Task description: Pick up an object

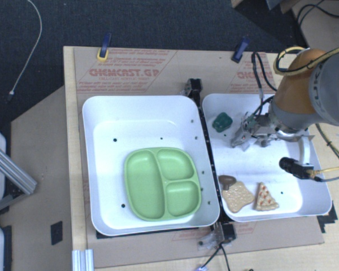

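Two white bins were seen side by side on the counter. In the left bin a green divided plate lay flat near the front. The right bin held a small teal object near its back left corner, and along its front edge a brown piece, a tan cracker-like piece touching it, and a pizza-slice toy just beside that. The end effector was lowered over the right bin's back half, just right of the teal object; whether it was spread or pressed together could not be told, and nothing was seen between its tips.
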You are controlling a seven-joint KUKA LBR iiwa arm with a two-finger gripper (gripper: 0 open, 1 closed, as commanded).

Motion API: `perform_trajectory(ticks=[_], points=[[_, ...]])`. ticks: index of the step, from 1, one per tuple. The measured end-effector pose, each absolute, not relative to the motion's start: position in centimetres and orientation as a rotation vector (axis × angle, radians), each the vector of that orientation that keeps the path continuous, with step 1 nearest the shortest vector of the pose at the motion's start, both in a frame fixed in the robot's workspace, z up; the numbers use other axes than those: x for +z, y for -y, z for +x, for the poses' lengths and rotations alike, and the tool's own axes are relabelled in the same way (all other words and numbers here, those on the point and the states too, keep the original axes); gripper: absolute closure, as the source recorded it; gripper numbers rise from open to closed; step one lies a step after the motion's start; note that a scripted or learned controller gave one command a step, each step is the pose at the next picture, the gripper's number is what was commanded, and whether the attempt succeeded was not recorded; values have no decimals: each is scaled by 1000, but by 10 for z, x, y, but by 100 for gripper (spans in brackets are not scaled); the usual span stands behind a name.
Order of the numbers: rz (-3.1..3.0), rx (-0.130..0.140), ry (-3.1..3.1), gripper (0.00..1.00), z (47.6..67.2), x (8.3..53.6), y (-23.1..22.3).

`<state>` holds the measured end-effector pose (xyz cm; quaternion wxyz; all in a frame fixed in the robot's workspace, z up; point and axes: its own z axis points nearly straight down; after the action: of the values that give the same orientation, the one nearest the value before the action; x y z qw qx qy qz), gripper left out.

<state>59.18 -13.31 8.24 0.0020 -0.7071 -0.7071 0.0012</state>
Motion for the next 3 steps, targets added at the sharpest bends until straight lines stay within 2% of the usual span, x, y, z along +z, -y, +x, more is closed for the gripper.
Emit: perform_trajectory(ticks=[1,3], points=[[-2222,-1,2222,100,593,95,133],[-2224,-5,2227,100,587,220,127]])
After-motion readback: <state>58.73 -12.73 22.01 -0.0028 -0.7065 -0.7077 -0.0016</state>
